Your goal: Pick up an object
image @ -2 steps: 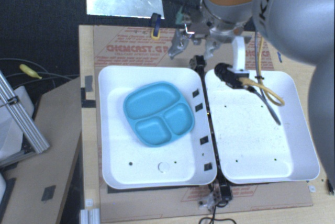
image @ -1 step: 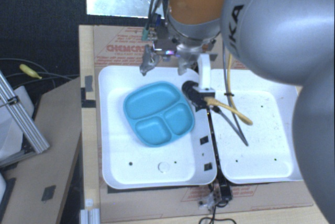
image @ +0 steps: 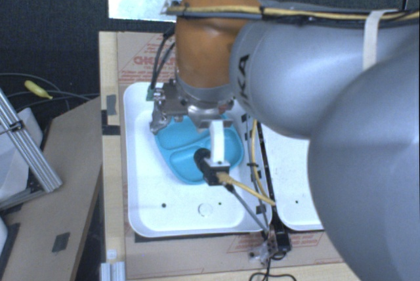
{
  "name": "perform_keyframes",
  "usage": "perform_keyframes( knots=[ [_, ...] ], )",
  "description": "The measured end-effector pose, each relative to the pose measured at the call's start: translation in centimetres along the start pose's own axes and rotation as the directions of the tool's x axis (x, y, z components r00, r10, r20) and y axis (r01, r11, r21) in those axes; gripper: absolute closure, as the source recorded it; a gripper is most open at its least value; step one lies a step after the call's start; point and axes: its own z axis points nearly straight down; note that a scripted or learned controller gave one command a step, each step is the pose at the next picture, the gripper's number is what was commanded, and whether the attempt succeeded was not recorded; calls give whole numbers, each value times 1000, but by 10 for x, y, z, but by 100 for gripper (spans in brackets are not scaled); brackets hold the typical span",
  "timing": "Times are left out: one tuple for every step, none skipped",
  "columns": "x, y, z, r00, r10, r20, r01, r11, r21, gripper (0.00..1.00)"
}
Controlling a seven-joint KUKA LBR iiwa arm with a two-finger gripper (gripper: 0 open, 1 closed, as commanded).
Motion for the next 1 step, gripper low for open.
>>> perform_keyframes(
  knots=[
    [-2, -62, -180, 1000, 1, -12, -1, 1000, -27, 0]
  ],
)
